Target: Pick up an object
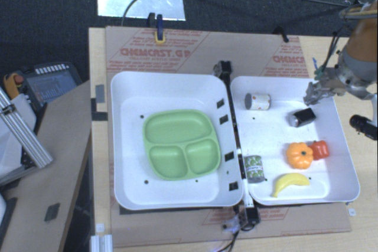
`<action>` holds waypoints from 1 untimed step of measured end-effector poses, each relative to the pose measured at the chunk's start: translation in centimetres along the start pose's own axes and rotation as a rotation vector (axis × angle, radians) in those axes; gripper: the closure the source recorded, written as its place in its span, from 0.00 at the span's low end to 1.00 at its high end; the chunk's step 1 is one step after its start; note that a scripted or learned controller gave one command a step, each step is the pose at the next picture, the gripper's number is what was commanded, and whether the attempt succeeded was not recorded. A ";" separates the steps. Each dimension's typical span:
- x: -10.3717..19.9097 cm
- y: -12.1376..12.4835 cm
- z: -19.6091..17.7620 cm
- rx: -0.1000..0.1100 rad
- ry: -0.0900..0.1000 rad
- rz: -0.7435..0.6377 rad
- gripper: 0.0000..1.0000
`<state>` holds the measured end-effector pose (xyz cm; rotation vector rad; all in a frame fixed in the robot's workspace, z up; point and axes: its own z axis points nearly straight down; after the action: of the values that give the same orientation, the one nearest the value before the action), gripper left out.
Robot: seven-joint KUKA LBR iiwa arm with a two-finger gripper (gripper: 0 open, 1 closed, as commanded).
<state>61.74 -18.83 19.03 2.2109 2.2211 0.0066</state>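
Note:
The right bin (345, 183) holds several objects: a small white cylinder (257, 101) lying on its side, a dark grey cylinder (302, 117), an orange pumpkin (299, 154) beside a red block (319, 150), a yellow banana (290, 183), and a small green-labelled can (253, 168) at the bin's left wall. My gripper (315, 93) hangs over the bin's upper right part, just above and right of the dark cylinder. Nothing shows between its fingers.
The left bin (127, 103) carries a green three-compartment plate (178, 143). A black divider (227, 121) runs between the bins. Cardboard underlies both. A teach pendant (50, 82) and aluminium rail (23, 136) lie on the side table at left.

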 end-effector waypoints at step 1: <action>-1.0 0.1 -5.2 0.001 0.000 0.002 1.00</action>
<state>61.77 -19.84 24.20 2.2136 2.2189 0.0055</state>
